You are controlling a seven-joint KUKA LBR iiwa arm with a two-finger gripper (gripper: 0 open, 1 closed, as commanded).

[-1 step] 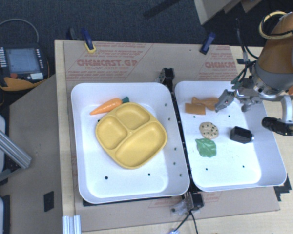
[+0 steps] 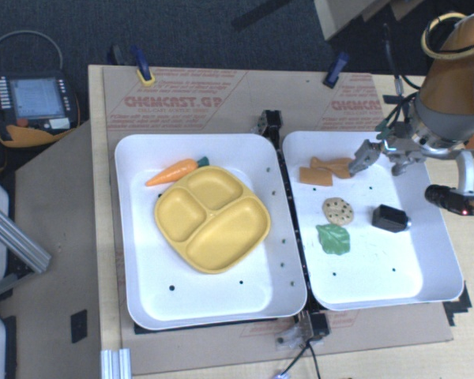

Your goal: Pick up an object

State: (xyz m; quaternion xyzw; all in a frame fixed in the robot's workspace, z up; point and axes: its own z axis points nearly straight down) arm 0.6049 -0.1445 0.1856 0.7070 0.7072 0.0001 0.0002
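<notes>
In the right bin (image 2: 426, 279) lie tan cracker pieces (image 2: 322, 171) at the back left, a chocolate-chip cookie (image 2: 338, 210), a green leafy piece (image 2: 333, 239) and a small black block (image 2: 390, 218). My gripper (image 2: 378, 164) hangs over the back of this bin, to the right of the crackers. It is open, with nothing between its fingers. Its left fingertip (image 2: 359, 163) sits right at the edge of the cracker pieces. The cookie and the black block lie in front of it.
The left bin (image 2: 142, 275) holds a yellow divided plate (image 2: 212, 219) and an orange carrot (image 2: 172, 172) behind it. A black clamp (image 2: 269, 121) sits between the bins at the back. The arm's grey and orange wrist (image 2: 450, 93) stands over the right bin's far right corner.
</notes>
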